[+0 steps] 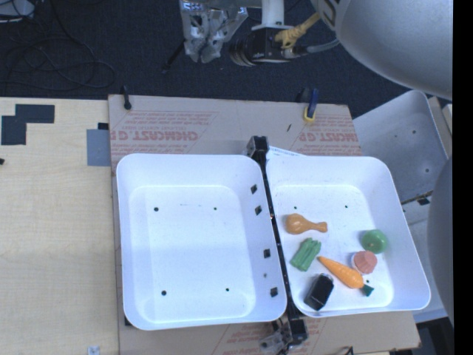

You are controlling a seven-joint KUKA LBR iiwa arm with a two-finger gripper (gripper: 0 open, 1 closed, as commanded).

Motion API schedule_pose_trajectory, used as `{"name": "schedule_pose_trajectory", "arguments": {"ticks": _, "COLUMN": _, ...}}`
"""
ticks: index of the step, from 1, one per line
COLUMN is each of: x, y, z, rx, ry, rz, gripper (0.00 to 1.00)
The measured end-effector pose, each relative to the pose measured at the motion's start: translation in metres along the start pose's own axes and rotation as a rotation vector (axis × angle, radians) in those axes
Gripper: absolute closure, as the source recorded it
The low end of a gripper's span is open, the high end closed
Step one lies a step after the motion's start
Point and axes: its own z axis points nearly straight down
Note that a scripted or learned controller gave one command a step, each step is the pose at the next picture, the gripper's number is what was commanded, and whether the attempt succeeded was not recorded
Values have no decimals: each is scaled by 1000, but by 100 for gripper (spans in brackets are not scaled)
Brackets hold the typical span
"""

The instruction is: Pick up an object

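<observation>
Claw hangs way up at the top of my feed, out over the dark floor beyond the far edge of the bench — nowhere near the bins. It's a shiny metal tangle from up here and I honestly cannot tell if it's apart or together, but nothing's in it as far as I can see.

Everything worth grabbing sits in the right bin, bunched toward its near edge. There's an orange drumstick-looking toy near the middle, a green ridged piece just below it, a carrot running diagonally toward the near right corner, a pink round thing touching or nearly touching the carrot, a green ball-ish one by the right wall, and a small black block close to the near rim. Left bin is the other one beside it.

So the pile lies down-frame and to the right of the claw, a long way off. If I were picking, I'd go for the carrot — its long axis slants from the upper left to the lower right, so the fingers should close across that line, not along it. Worry is the pink piece crowding one side of it; the drumstick has more room around it.
</observation>
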Motion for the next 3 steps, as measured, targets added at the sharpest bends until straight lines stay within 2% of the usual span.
{"name": "schedule_pose_trajectory", "arguments": {"ticks": 3, "x": 6, "y": -1, "z": -27, "rx": 4, "ry": -2, "rz": -17, "gripper": 100}}
